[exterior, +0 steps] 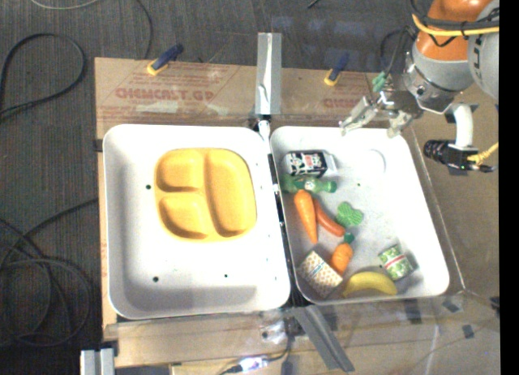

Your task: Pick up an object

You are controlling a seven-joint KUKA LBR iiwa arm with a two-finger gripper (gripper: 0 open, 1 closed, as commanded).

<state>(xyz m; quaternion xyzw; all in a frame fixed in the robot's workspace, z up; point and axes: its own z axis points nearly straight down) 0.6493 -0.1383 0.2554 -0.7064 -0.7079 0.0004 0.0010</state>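
Metal claw (375, 118) spread over bin rim, glossy carrot (306, 214) (tapered), curved banana (370, 284)

Tabletop (454, 227) carries two white bins side by side, left bin (130, 284) and right bin (422, 203), over printed cardboard (178, 93) at the far edge.

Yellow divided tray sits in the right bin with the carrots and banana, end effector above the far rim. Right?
Not quite. The camera view shows the yellow divided plastic tray in the left white bin. The orange carrots and yellow banana are in the right white bin, end effector above its far rim.
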